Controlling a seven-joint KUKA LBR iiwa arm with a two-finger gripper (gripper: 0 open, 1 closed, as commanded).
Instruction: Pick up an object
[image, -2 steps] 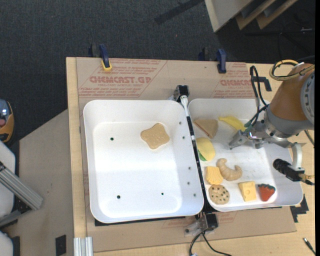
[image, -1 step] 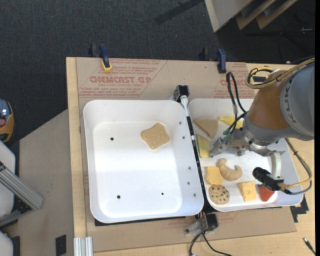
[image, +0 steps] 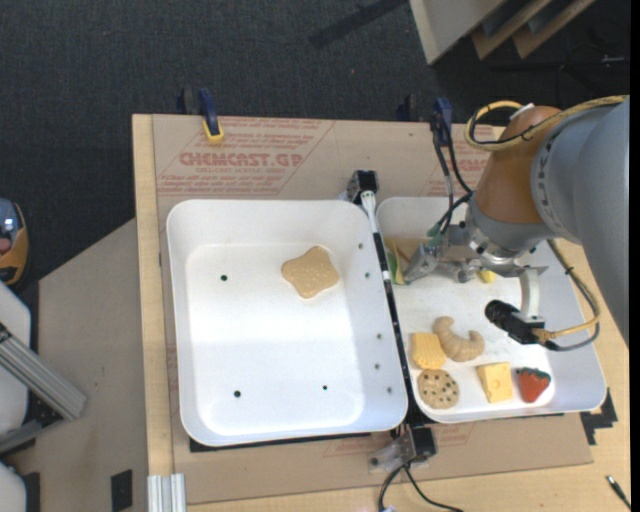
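Observation:
My gripper (image: 434, 262) is low in the upper left part of the right bin (image: 590, 385), under the orange-banded wrist (image: 510, 180). Just left of it, a green and yellow item (image: 400, 263) lies against the bin's left wall. A small yellow piece (image: 487, 275) peeks out under the wrist. In front of the gripper lie a croissant (image: 461, 340), a yellow cheese square (image: 427, 351), a chocolate-chip cookie (image: 437, 388), a cheese wedge (image: 495, 381) and a strawberry (image: 534, 384). A tan toast-shaped piece (image: 310, 272) sits alone in the left bin (image: 200, 300).
The divider between the two bins (image: 385, 300) runs just left of the gripper. A black cable and connector (image: 512, 321) hang from the wrist over the right bin. Clamps (image: 210, 110) hold the cardboard base at the far edge.

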